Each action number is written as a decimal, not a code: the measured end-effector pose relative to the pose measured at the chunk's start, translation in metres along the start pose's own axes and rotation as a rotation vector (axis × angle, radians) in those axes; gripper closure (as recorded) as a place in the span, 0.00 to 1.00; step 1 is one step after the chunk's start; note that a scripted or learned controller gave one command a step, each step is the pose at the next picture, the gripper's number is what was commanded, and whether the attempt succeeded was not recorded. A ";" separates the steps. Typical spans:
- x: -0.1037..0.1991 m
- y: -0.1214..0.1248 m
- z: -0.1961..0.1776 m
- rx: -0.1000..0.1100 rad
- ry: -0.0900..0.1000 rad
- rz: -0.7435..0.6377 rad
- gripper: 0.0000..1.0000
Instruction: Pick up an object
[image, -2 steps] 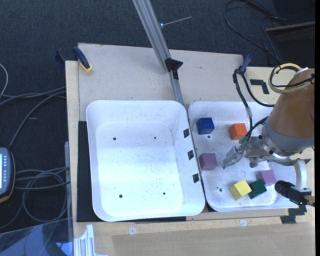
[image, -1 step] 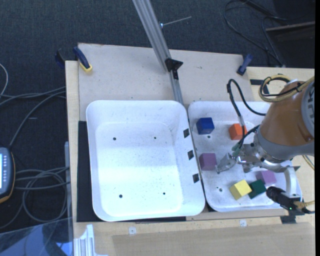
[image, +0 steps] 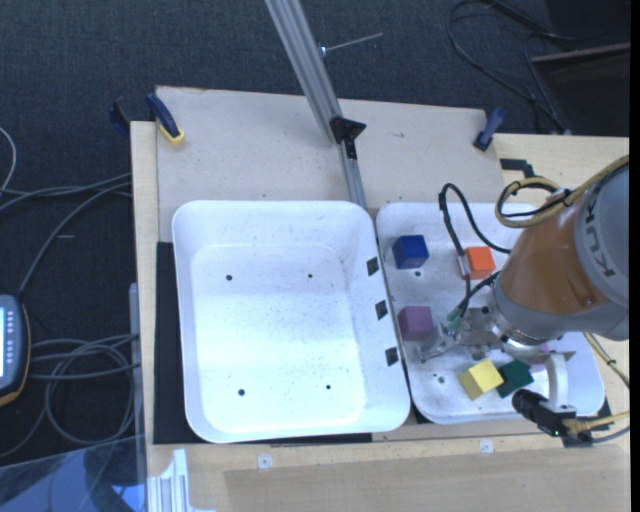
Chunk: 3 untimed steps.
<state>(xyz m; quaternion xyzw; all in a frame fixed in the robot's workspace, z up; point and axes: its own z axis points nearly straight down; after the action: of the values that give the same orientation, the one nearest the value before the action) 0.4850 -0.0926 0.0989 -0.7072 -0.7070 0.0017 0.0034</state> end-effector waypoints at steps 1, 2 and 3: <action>0.000 0.002 -0.014 -0.009 -0.001 -0.001 1.00; 0.005 0.005 -0.076 -0.015 -0.003 -0.003 1.00; 0.007 -0.002 -0.136 -0.015 -0.003 -0.002 1.00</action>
<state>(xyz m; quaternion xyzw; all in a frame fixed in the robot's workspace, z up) 0.4835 -0.0862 0.2344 -0.7063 -0.7079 -0.0026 -0.0032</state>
